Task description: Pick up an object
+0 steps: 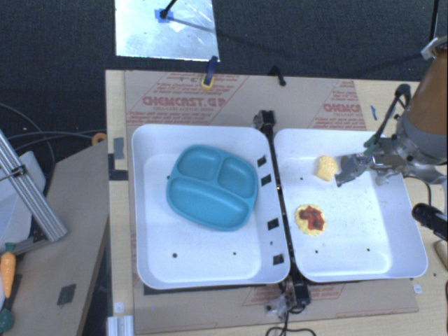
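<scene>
— What's nearest us on the bench?

— The front rims of the two white bins, side by side on a brown board printed with red lettering. The right bin [392, 257] has a small flat yellow piece with red topping [311, 219] lying towards its front left. Nothing touches it.

— And the left bin?

— The left bin [150, 257] holds a blue divided tray [212, 186], sitting slightly askew near the middle. Between the bins runs a dark divider strip [276, 201] with black clips.

— Where's the arm?

— It reaches in from the right, grey with the orange band above the wrist. The gripper [348, 170] hangs over the right bin, tips pointing left. Just beside those tips lies a pale yellow lump [326, 167], close but not between the fingers, so nothing is gripped. Whether the fingers are spread or closed, I cannot tell; they blur into one dark shape.

— Anything beyond?

— Behind the bins, a yellow and blue clamp [208, 75] at the board's far edge, then a shiny metal sheet [164, 33] on dark carpet.
</scene>
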Robot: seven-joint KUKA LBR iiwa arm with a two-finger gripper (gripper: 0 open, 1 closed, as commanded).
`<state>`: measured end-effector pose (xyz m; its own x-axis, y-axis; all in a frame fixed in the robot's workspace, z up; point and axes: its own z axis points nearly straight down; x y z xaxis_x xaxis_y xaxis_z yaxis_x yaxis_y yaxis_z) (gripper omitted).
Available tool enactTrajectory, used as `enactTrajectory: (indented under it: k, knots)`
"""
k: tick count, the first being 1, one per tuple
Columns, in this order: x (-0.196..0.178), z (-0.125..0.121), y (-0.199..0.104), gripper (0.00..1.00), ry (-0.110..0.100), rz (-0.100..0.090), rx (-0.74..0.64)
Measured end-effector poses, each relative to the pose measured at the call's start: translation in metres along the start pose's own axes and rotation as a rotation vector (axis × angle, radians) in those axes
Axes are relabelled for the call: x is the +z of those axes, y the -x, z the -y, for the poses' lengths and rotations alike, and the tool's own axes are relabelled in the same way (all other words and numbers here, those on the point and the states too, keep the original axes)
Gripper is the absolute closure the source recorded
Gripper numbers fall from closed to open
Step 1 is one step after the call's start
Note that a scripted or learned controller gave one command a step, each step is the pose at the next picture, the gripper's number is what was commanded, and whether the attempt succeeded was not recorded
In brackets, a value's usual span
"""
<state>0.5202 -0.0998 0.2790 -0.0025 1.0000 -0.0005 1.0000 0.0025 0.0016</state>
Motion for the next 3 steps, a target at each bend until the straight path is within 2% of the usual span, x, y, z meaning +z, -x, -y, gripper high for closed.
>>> enactTrajectory:
  k: [1,2,3]
  knots:
    - [0.046,0.035,-0.063,0.00,-0.006,-0.004,-0.007]
    - [-0.044,0.032,-0.137,0.00,0.010,-0.005,-0.010]
    - [-0.123,0.032,-0.203,0.00,0.010,-0.005,-0.010]
